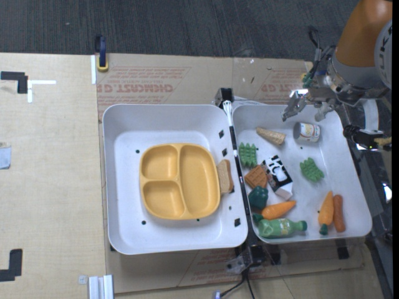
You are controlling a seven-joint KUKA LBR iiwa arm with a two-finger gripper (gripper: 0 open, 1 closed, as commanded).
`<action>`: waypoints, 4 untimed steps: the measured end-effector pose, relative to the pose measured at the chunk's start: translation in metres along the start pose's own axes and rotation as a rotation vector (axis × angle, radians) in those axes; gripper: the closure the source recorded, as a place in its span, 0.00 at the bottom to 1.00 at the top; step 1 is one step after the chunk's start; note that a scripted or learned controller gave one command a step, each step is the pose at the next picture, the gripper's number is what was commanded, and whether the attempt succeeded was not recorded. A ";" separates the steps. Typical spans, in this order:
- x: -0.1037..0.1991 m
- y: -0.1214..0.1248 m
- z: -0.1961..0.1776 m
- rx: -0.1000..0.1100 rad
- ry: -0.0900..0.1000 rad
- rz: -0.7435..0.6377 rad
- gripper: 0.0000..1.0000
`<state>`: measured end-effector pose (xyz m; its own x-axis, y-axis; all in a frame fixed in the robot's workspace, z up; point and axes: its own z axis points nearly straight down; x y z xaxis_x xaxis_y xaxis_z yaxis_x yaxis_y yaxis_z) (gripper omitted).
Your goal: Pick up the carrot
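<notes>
Two orange carrots lie in the right bin (pixel 355 167). One carrot (pixel 278 210) lies near the front, just above a green bottle (pixel 282 228). The other carrot (pixel 326 208) rests at the front right, beside a red sausage (pixel 338 212). My gripper (pixel 307 111) hovers over the bin's far edge, well away from both carrots. It stands open with nothing between its fingers. A small silver can (pixel 307 131) sits just below it.
The right bin also holds a bread wedge (pixel 271 136), two green ridged pieces (pixel 248 154) (pixel 311 169), a waffle cracker (pixel 256 177), a black-and-white block (pixel 276 170) and a dark green vegetable (pixel 258 197). The left bin (pixel 118 185) holds a yellow divided plate (pixel 179 180) and a toast slice (pixel 225 176).
</notes>
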<state>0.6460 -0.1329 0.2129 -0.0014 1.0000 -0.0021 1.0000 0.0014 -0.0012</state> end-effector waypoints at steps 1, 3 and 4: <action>-0.033 -0.024 -0.239 -0.005 -0.005 -0.402 0.00; -0.089 -0.161 0.121 -0.006 -0.001 -0.599 0.00; -0.089 -0.159 0.112 -0.010 -0.004 -0.591 1.00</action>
<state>0.4872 -0.2227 0.1015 -0.5582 0.8297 -0.0077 0.8296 0.5583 0.0064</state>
